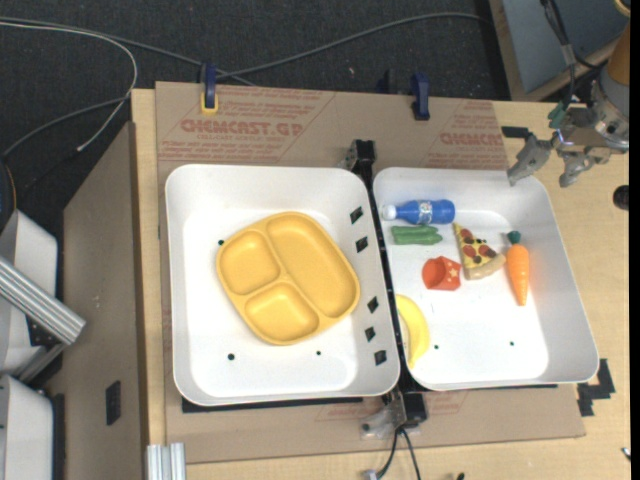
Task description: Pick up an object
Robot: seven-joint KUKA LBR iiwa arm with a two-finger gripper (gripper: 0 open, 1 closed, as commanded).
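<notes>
Nearest the bottom of the frame, a yellow banana-like piece (413,328) lies at the lower left edge of the right bin (560,353), against the divide between the two bins. A little farther up, the left bin (195,348) carries a yellow divided tray (288,276), which lies flat at its centre. Up again in the right bin, a cluster of toy foods sits together: a red piece (441,273), a pizza slice (476,252) just beside it, an orange carrot (518,272) toward the right, a green pod (415,235) and, farthest of the group, a blue-and-white bottle (421,211) lying on its side. All of them rest on the bin floor, so nothing has been lifted.

Beyond them, at the upper right of the frame, the gripper (549,165) hovers over the far right corner of the right bin, well apart from every object. Its jaws stand spread with nothing between them. I judge the task barely begun: choosing a target, descending, closing and lifting all remain
</notes>
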